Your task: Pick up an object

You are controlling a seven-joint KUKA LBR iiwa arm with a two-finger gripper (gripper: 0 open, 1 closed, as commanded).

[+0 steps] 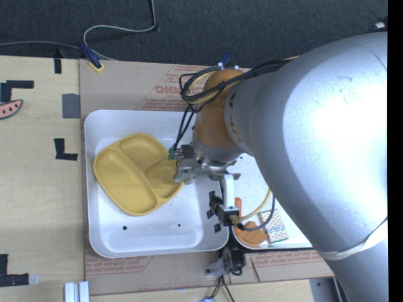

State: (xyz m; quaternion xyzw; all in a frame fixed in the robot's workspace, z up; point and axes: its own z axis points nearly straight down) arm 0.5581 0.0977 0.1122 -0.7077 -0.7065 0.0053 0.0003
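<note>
Yellow tray (131, 172) is the prize here, a three-compartment dish lying flat in the left bin (104, 121), open side up and tilted off square, which leaves its thin right rim as the natural place to bite. And that rim is right where the gripper (184, 170) sits: low over the tray's right edge, its metal body overlapping the rim. Whether the fingers are open or clamped, I cannot tell; the wrist covers them from this angle, so no call on a grasp. The tray looks fully down on the bin floor, so my read is the lift hasn't happened.

Just behind the fingers, the arm (302, 143) looms in from the right, its orange band (211, 115) straight above the tool, cables looping off it. That bulk hides most of the right bin (267, 172), where a round orange-rimmed item (250, 236) peeks out below the wrist, well clear of the tray. Both bins rest on a cardboard-covered desk (113, 83).
</note>
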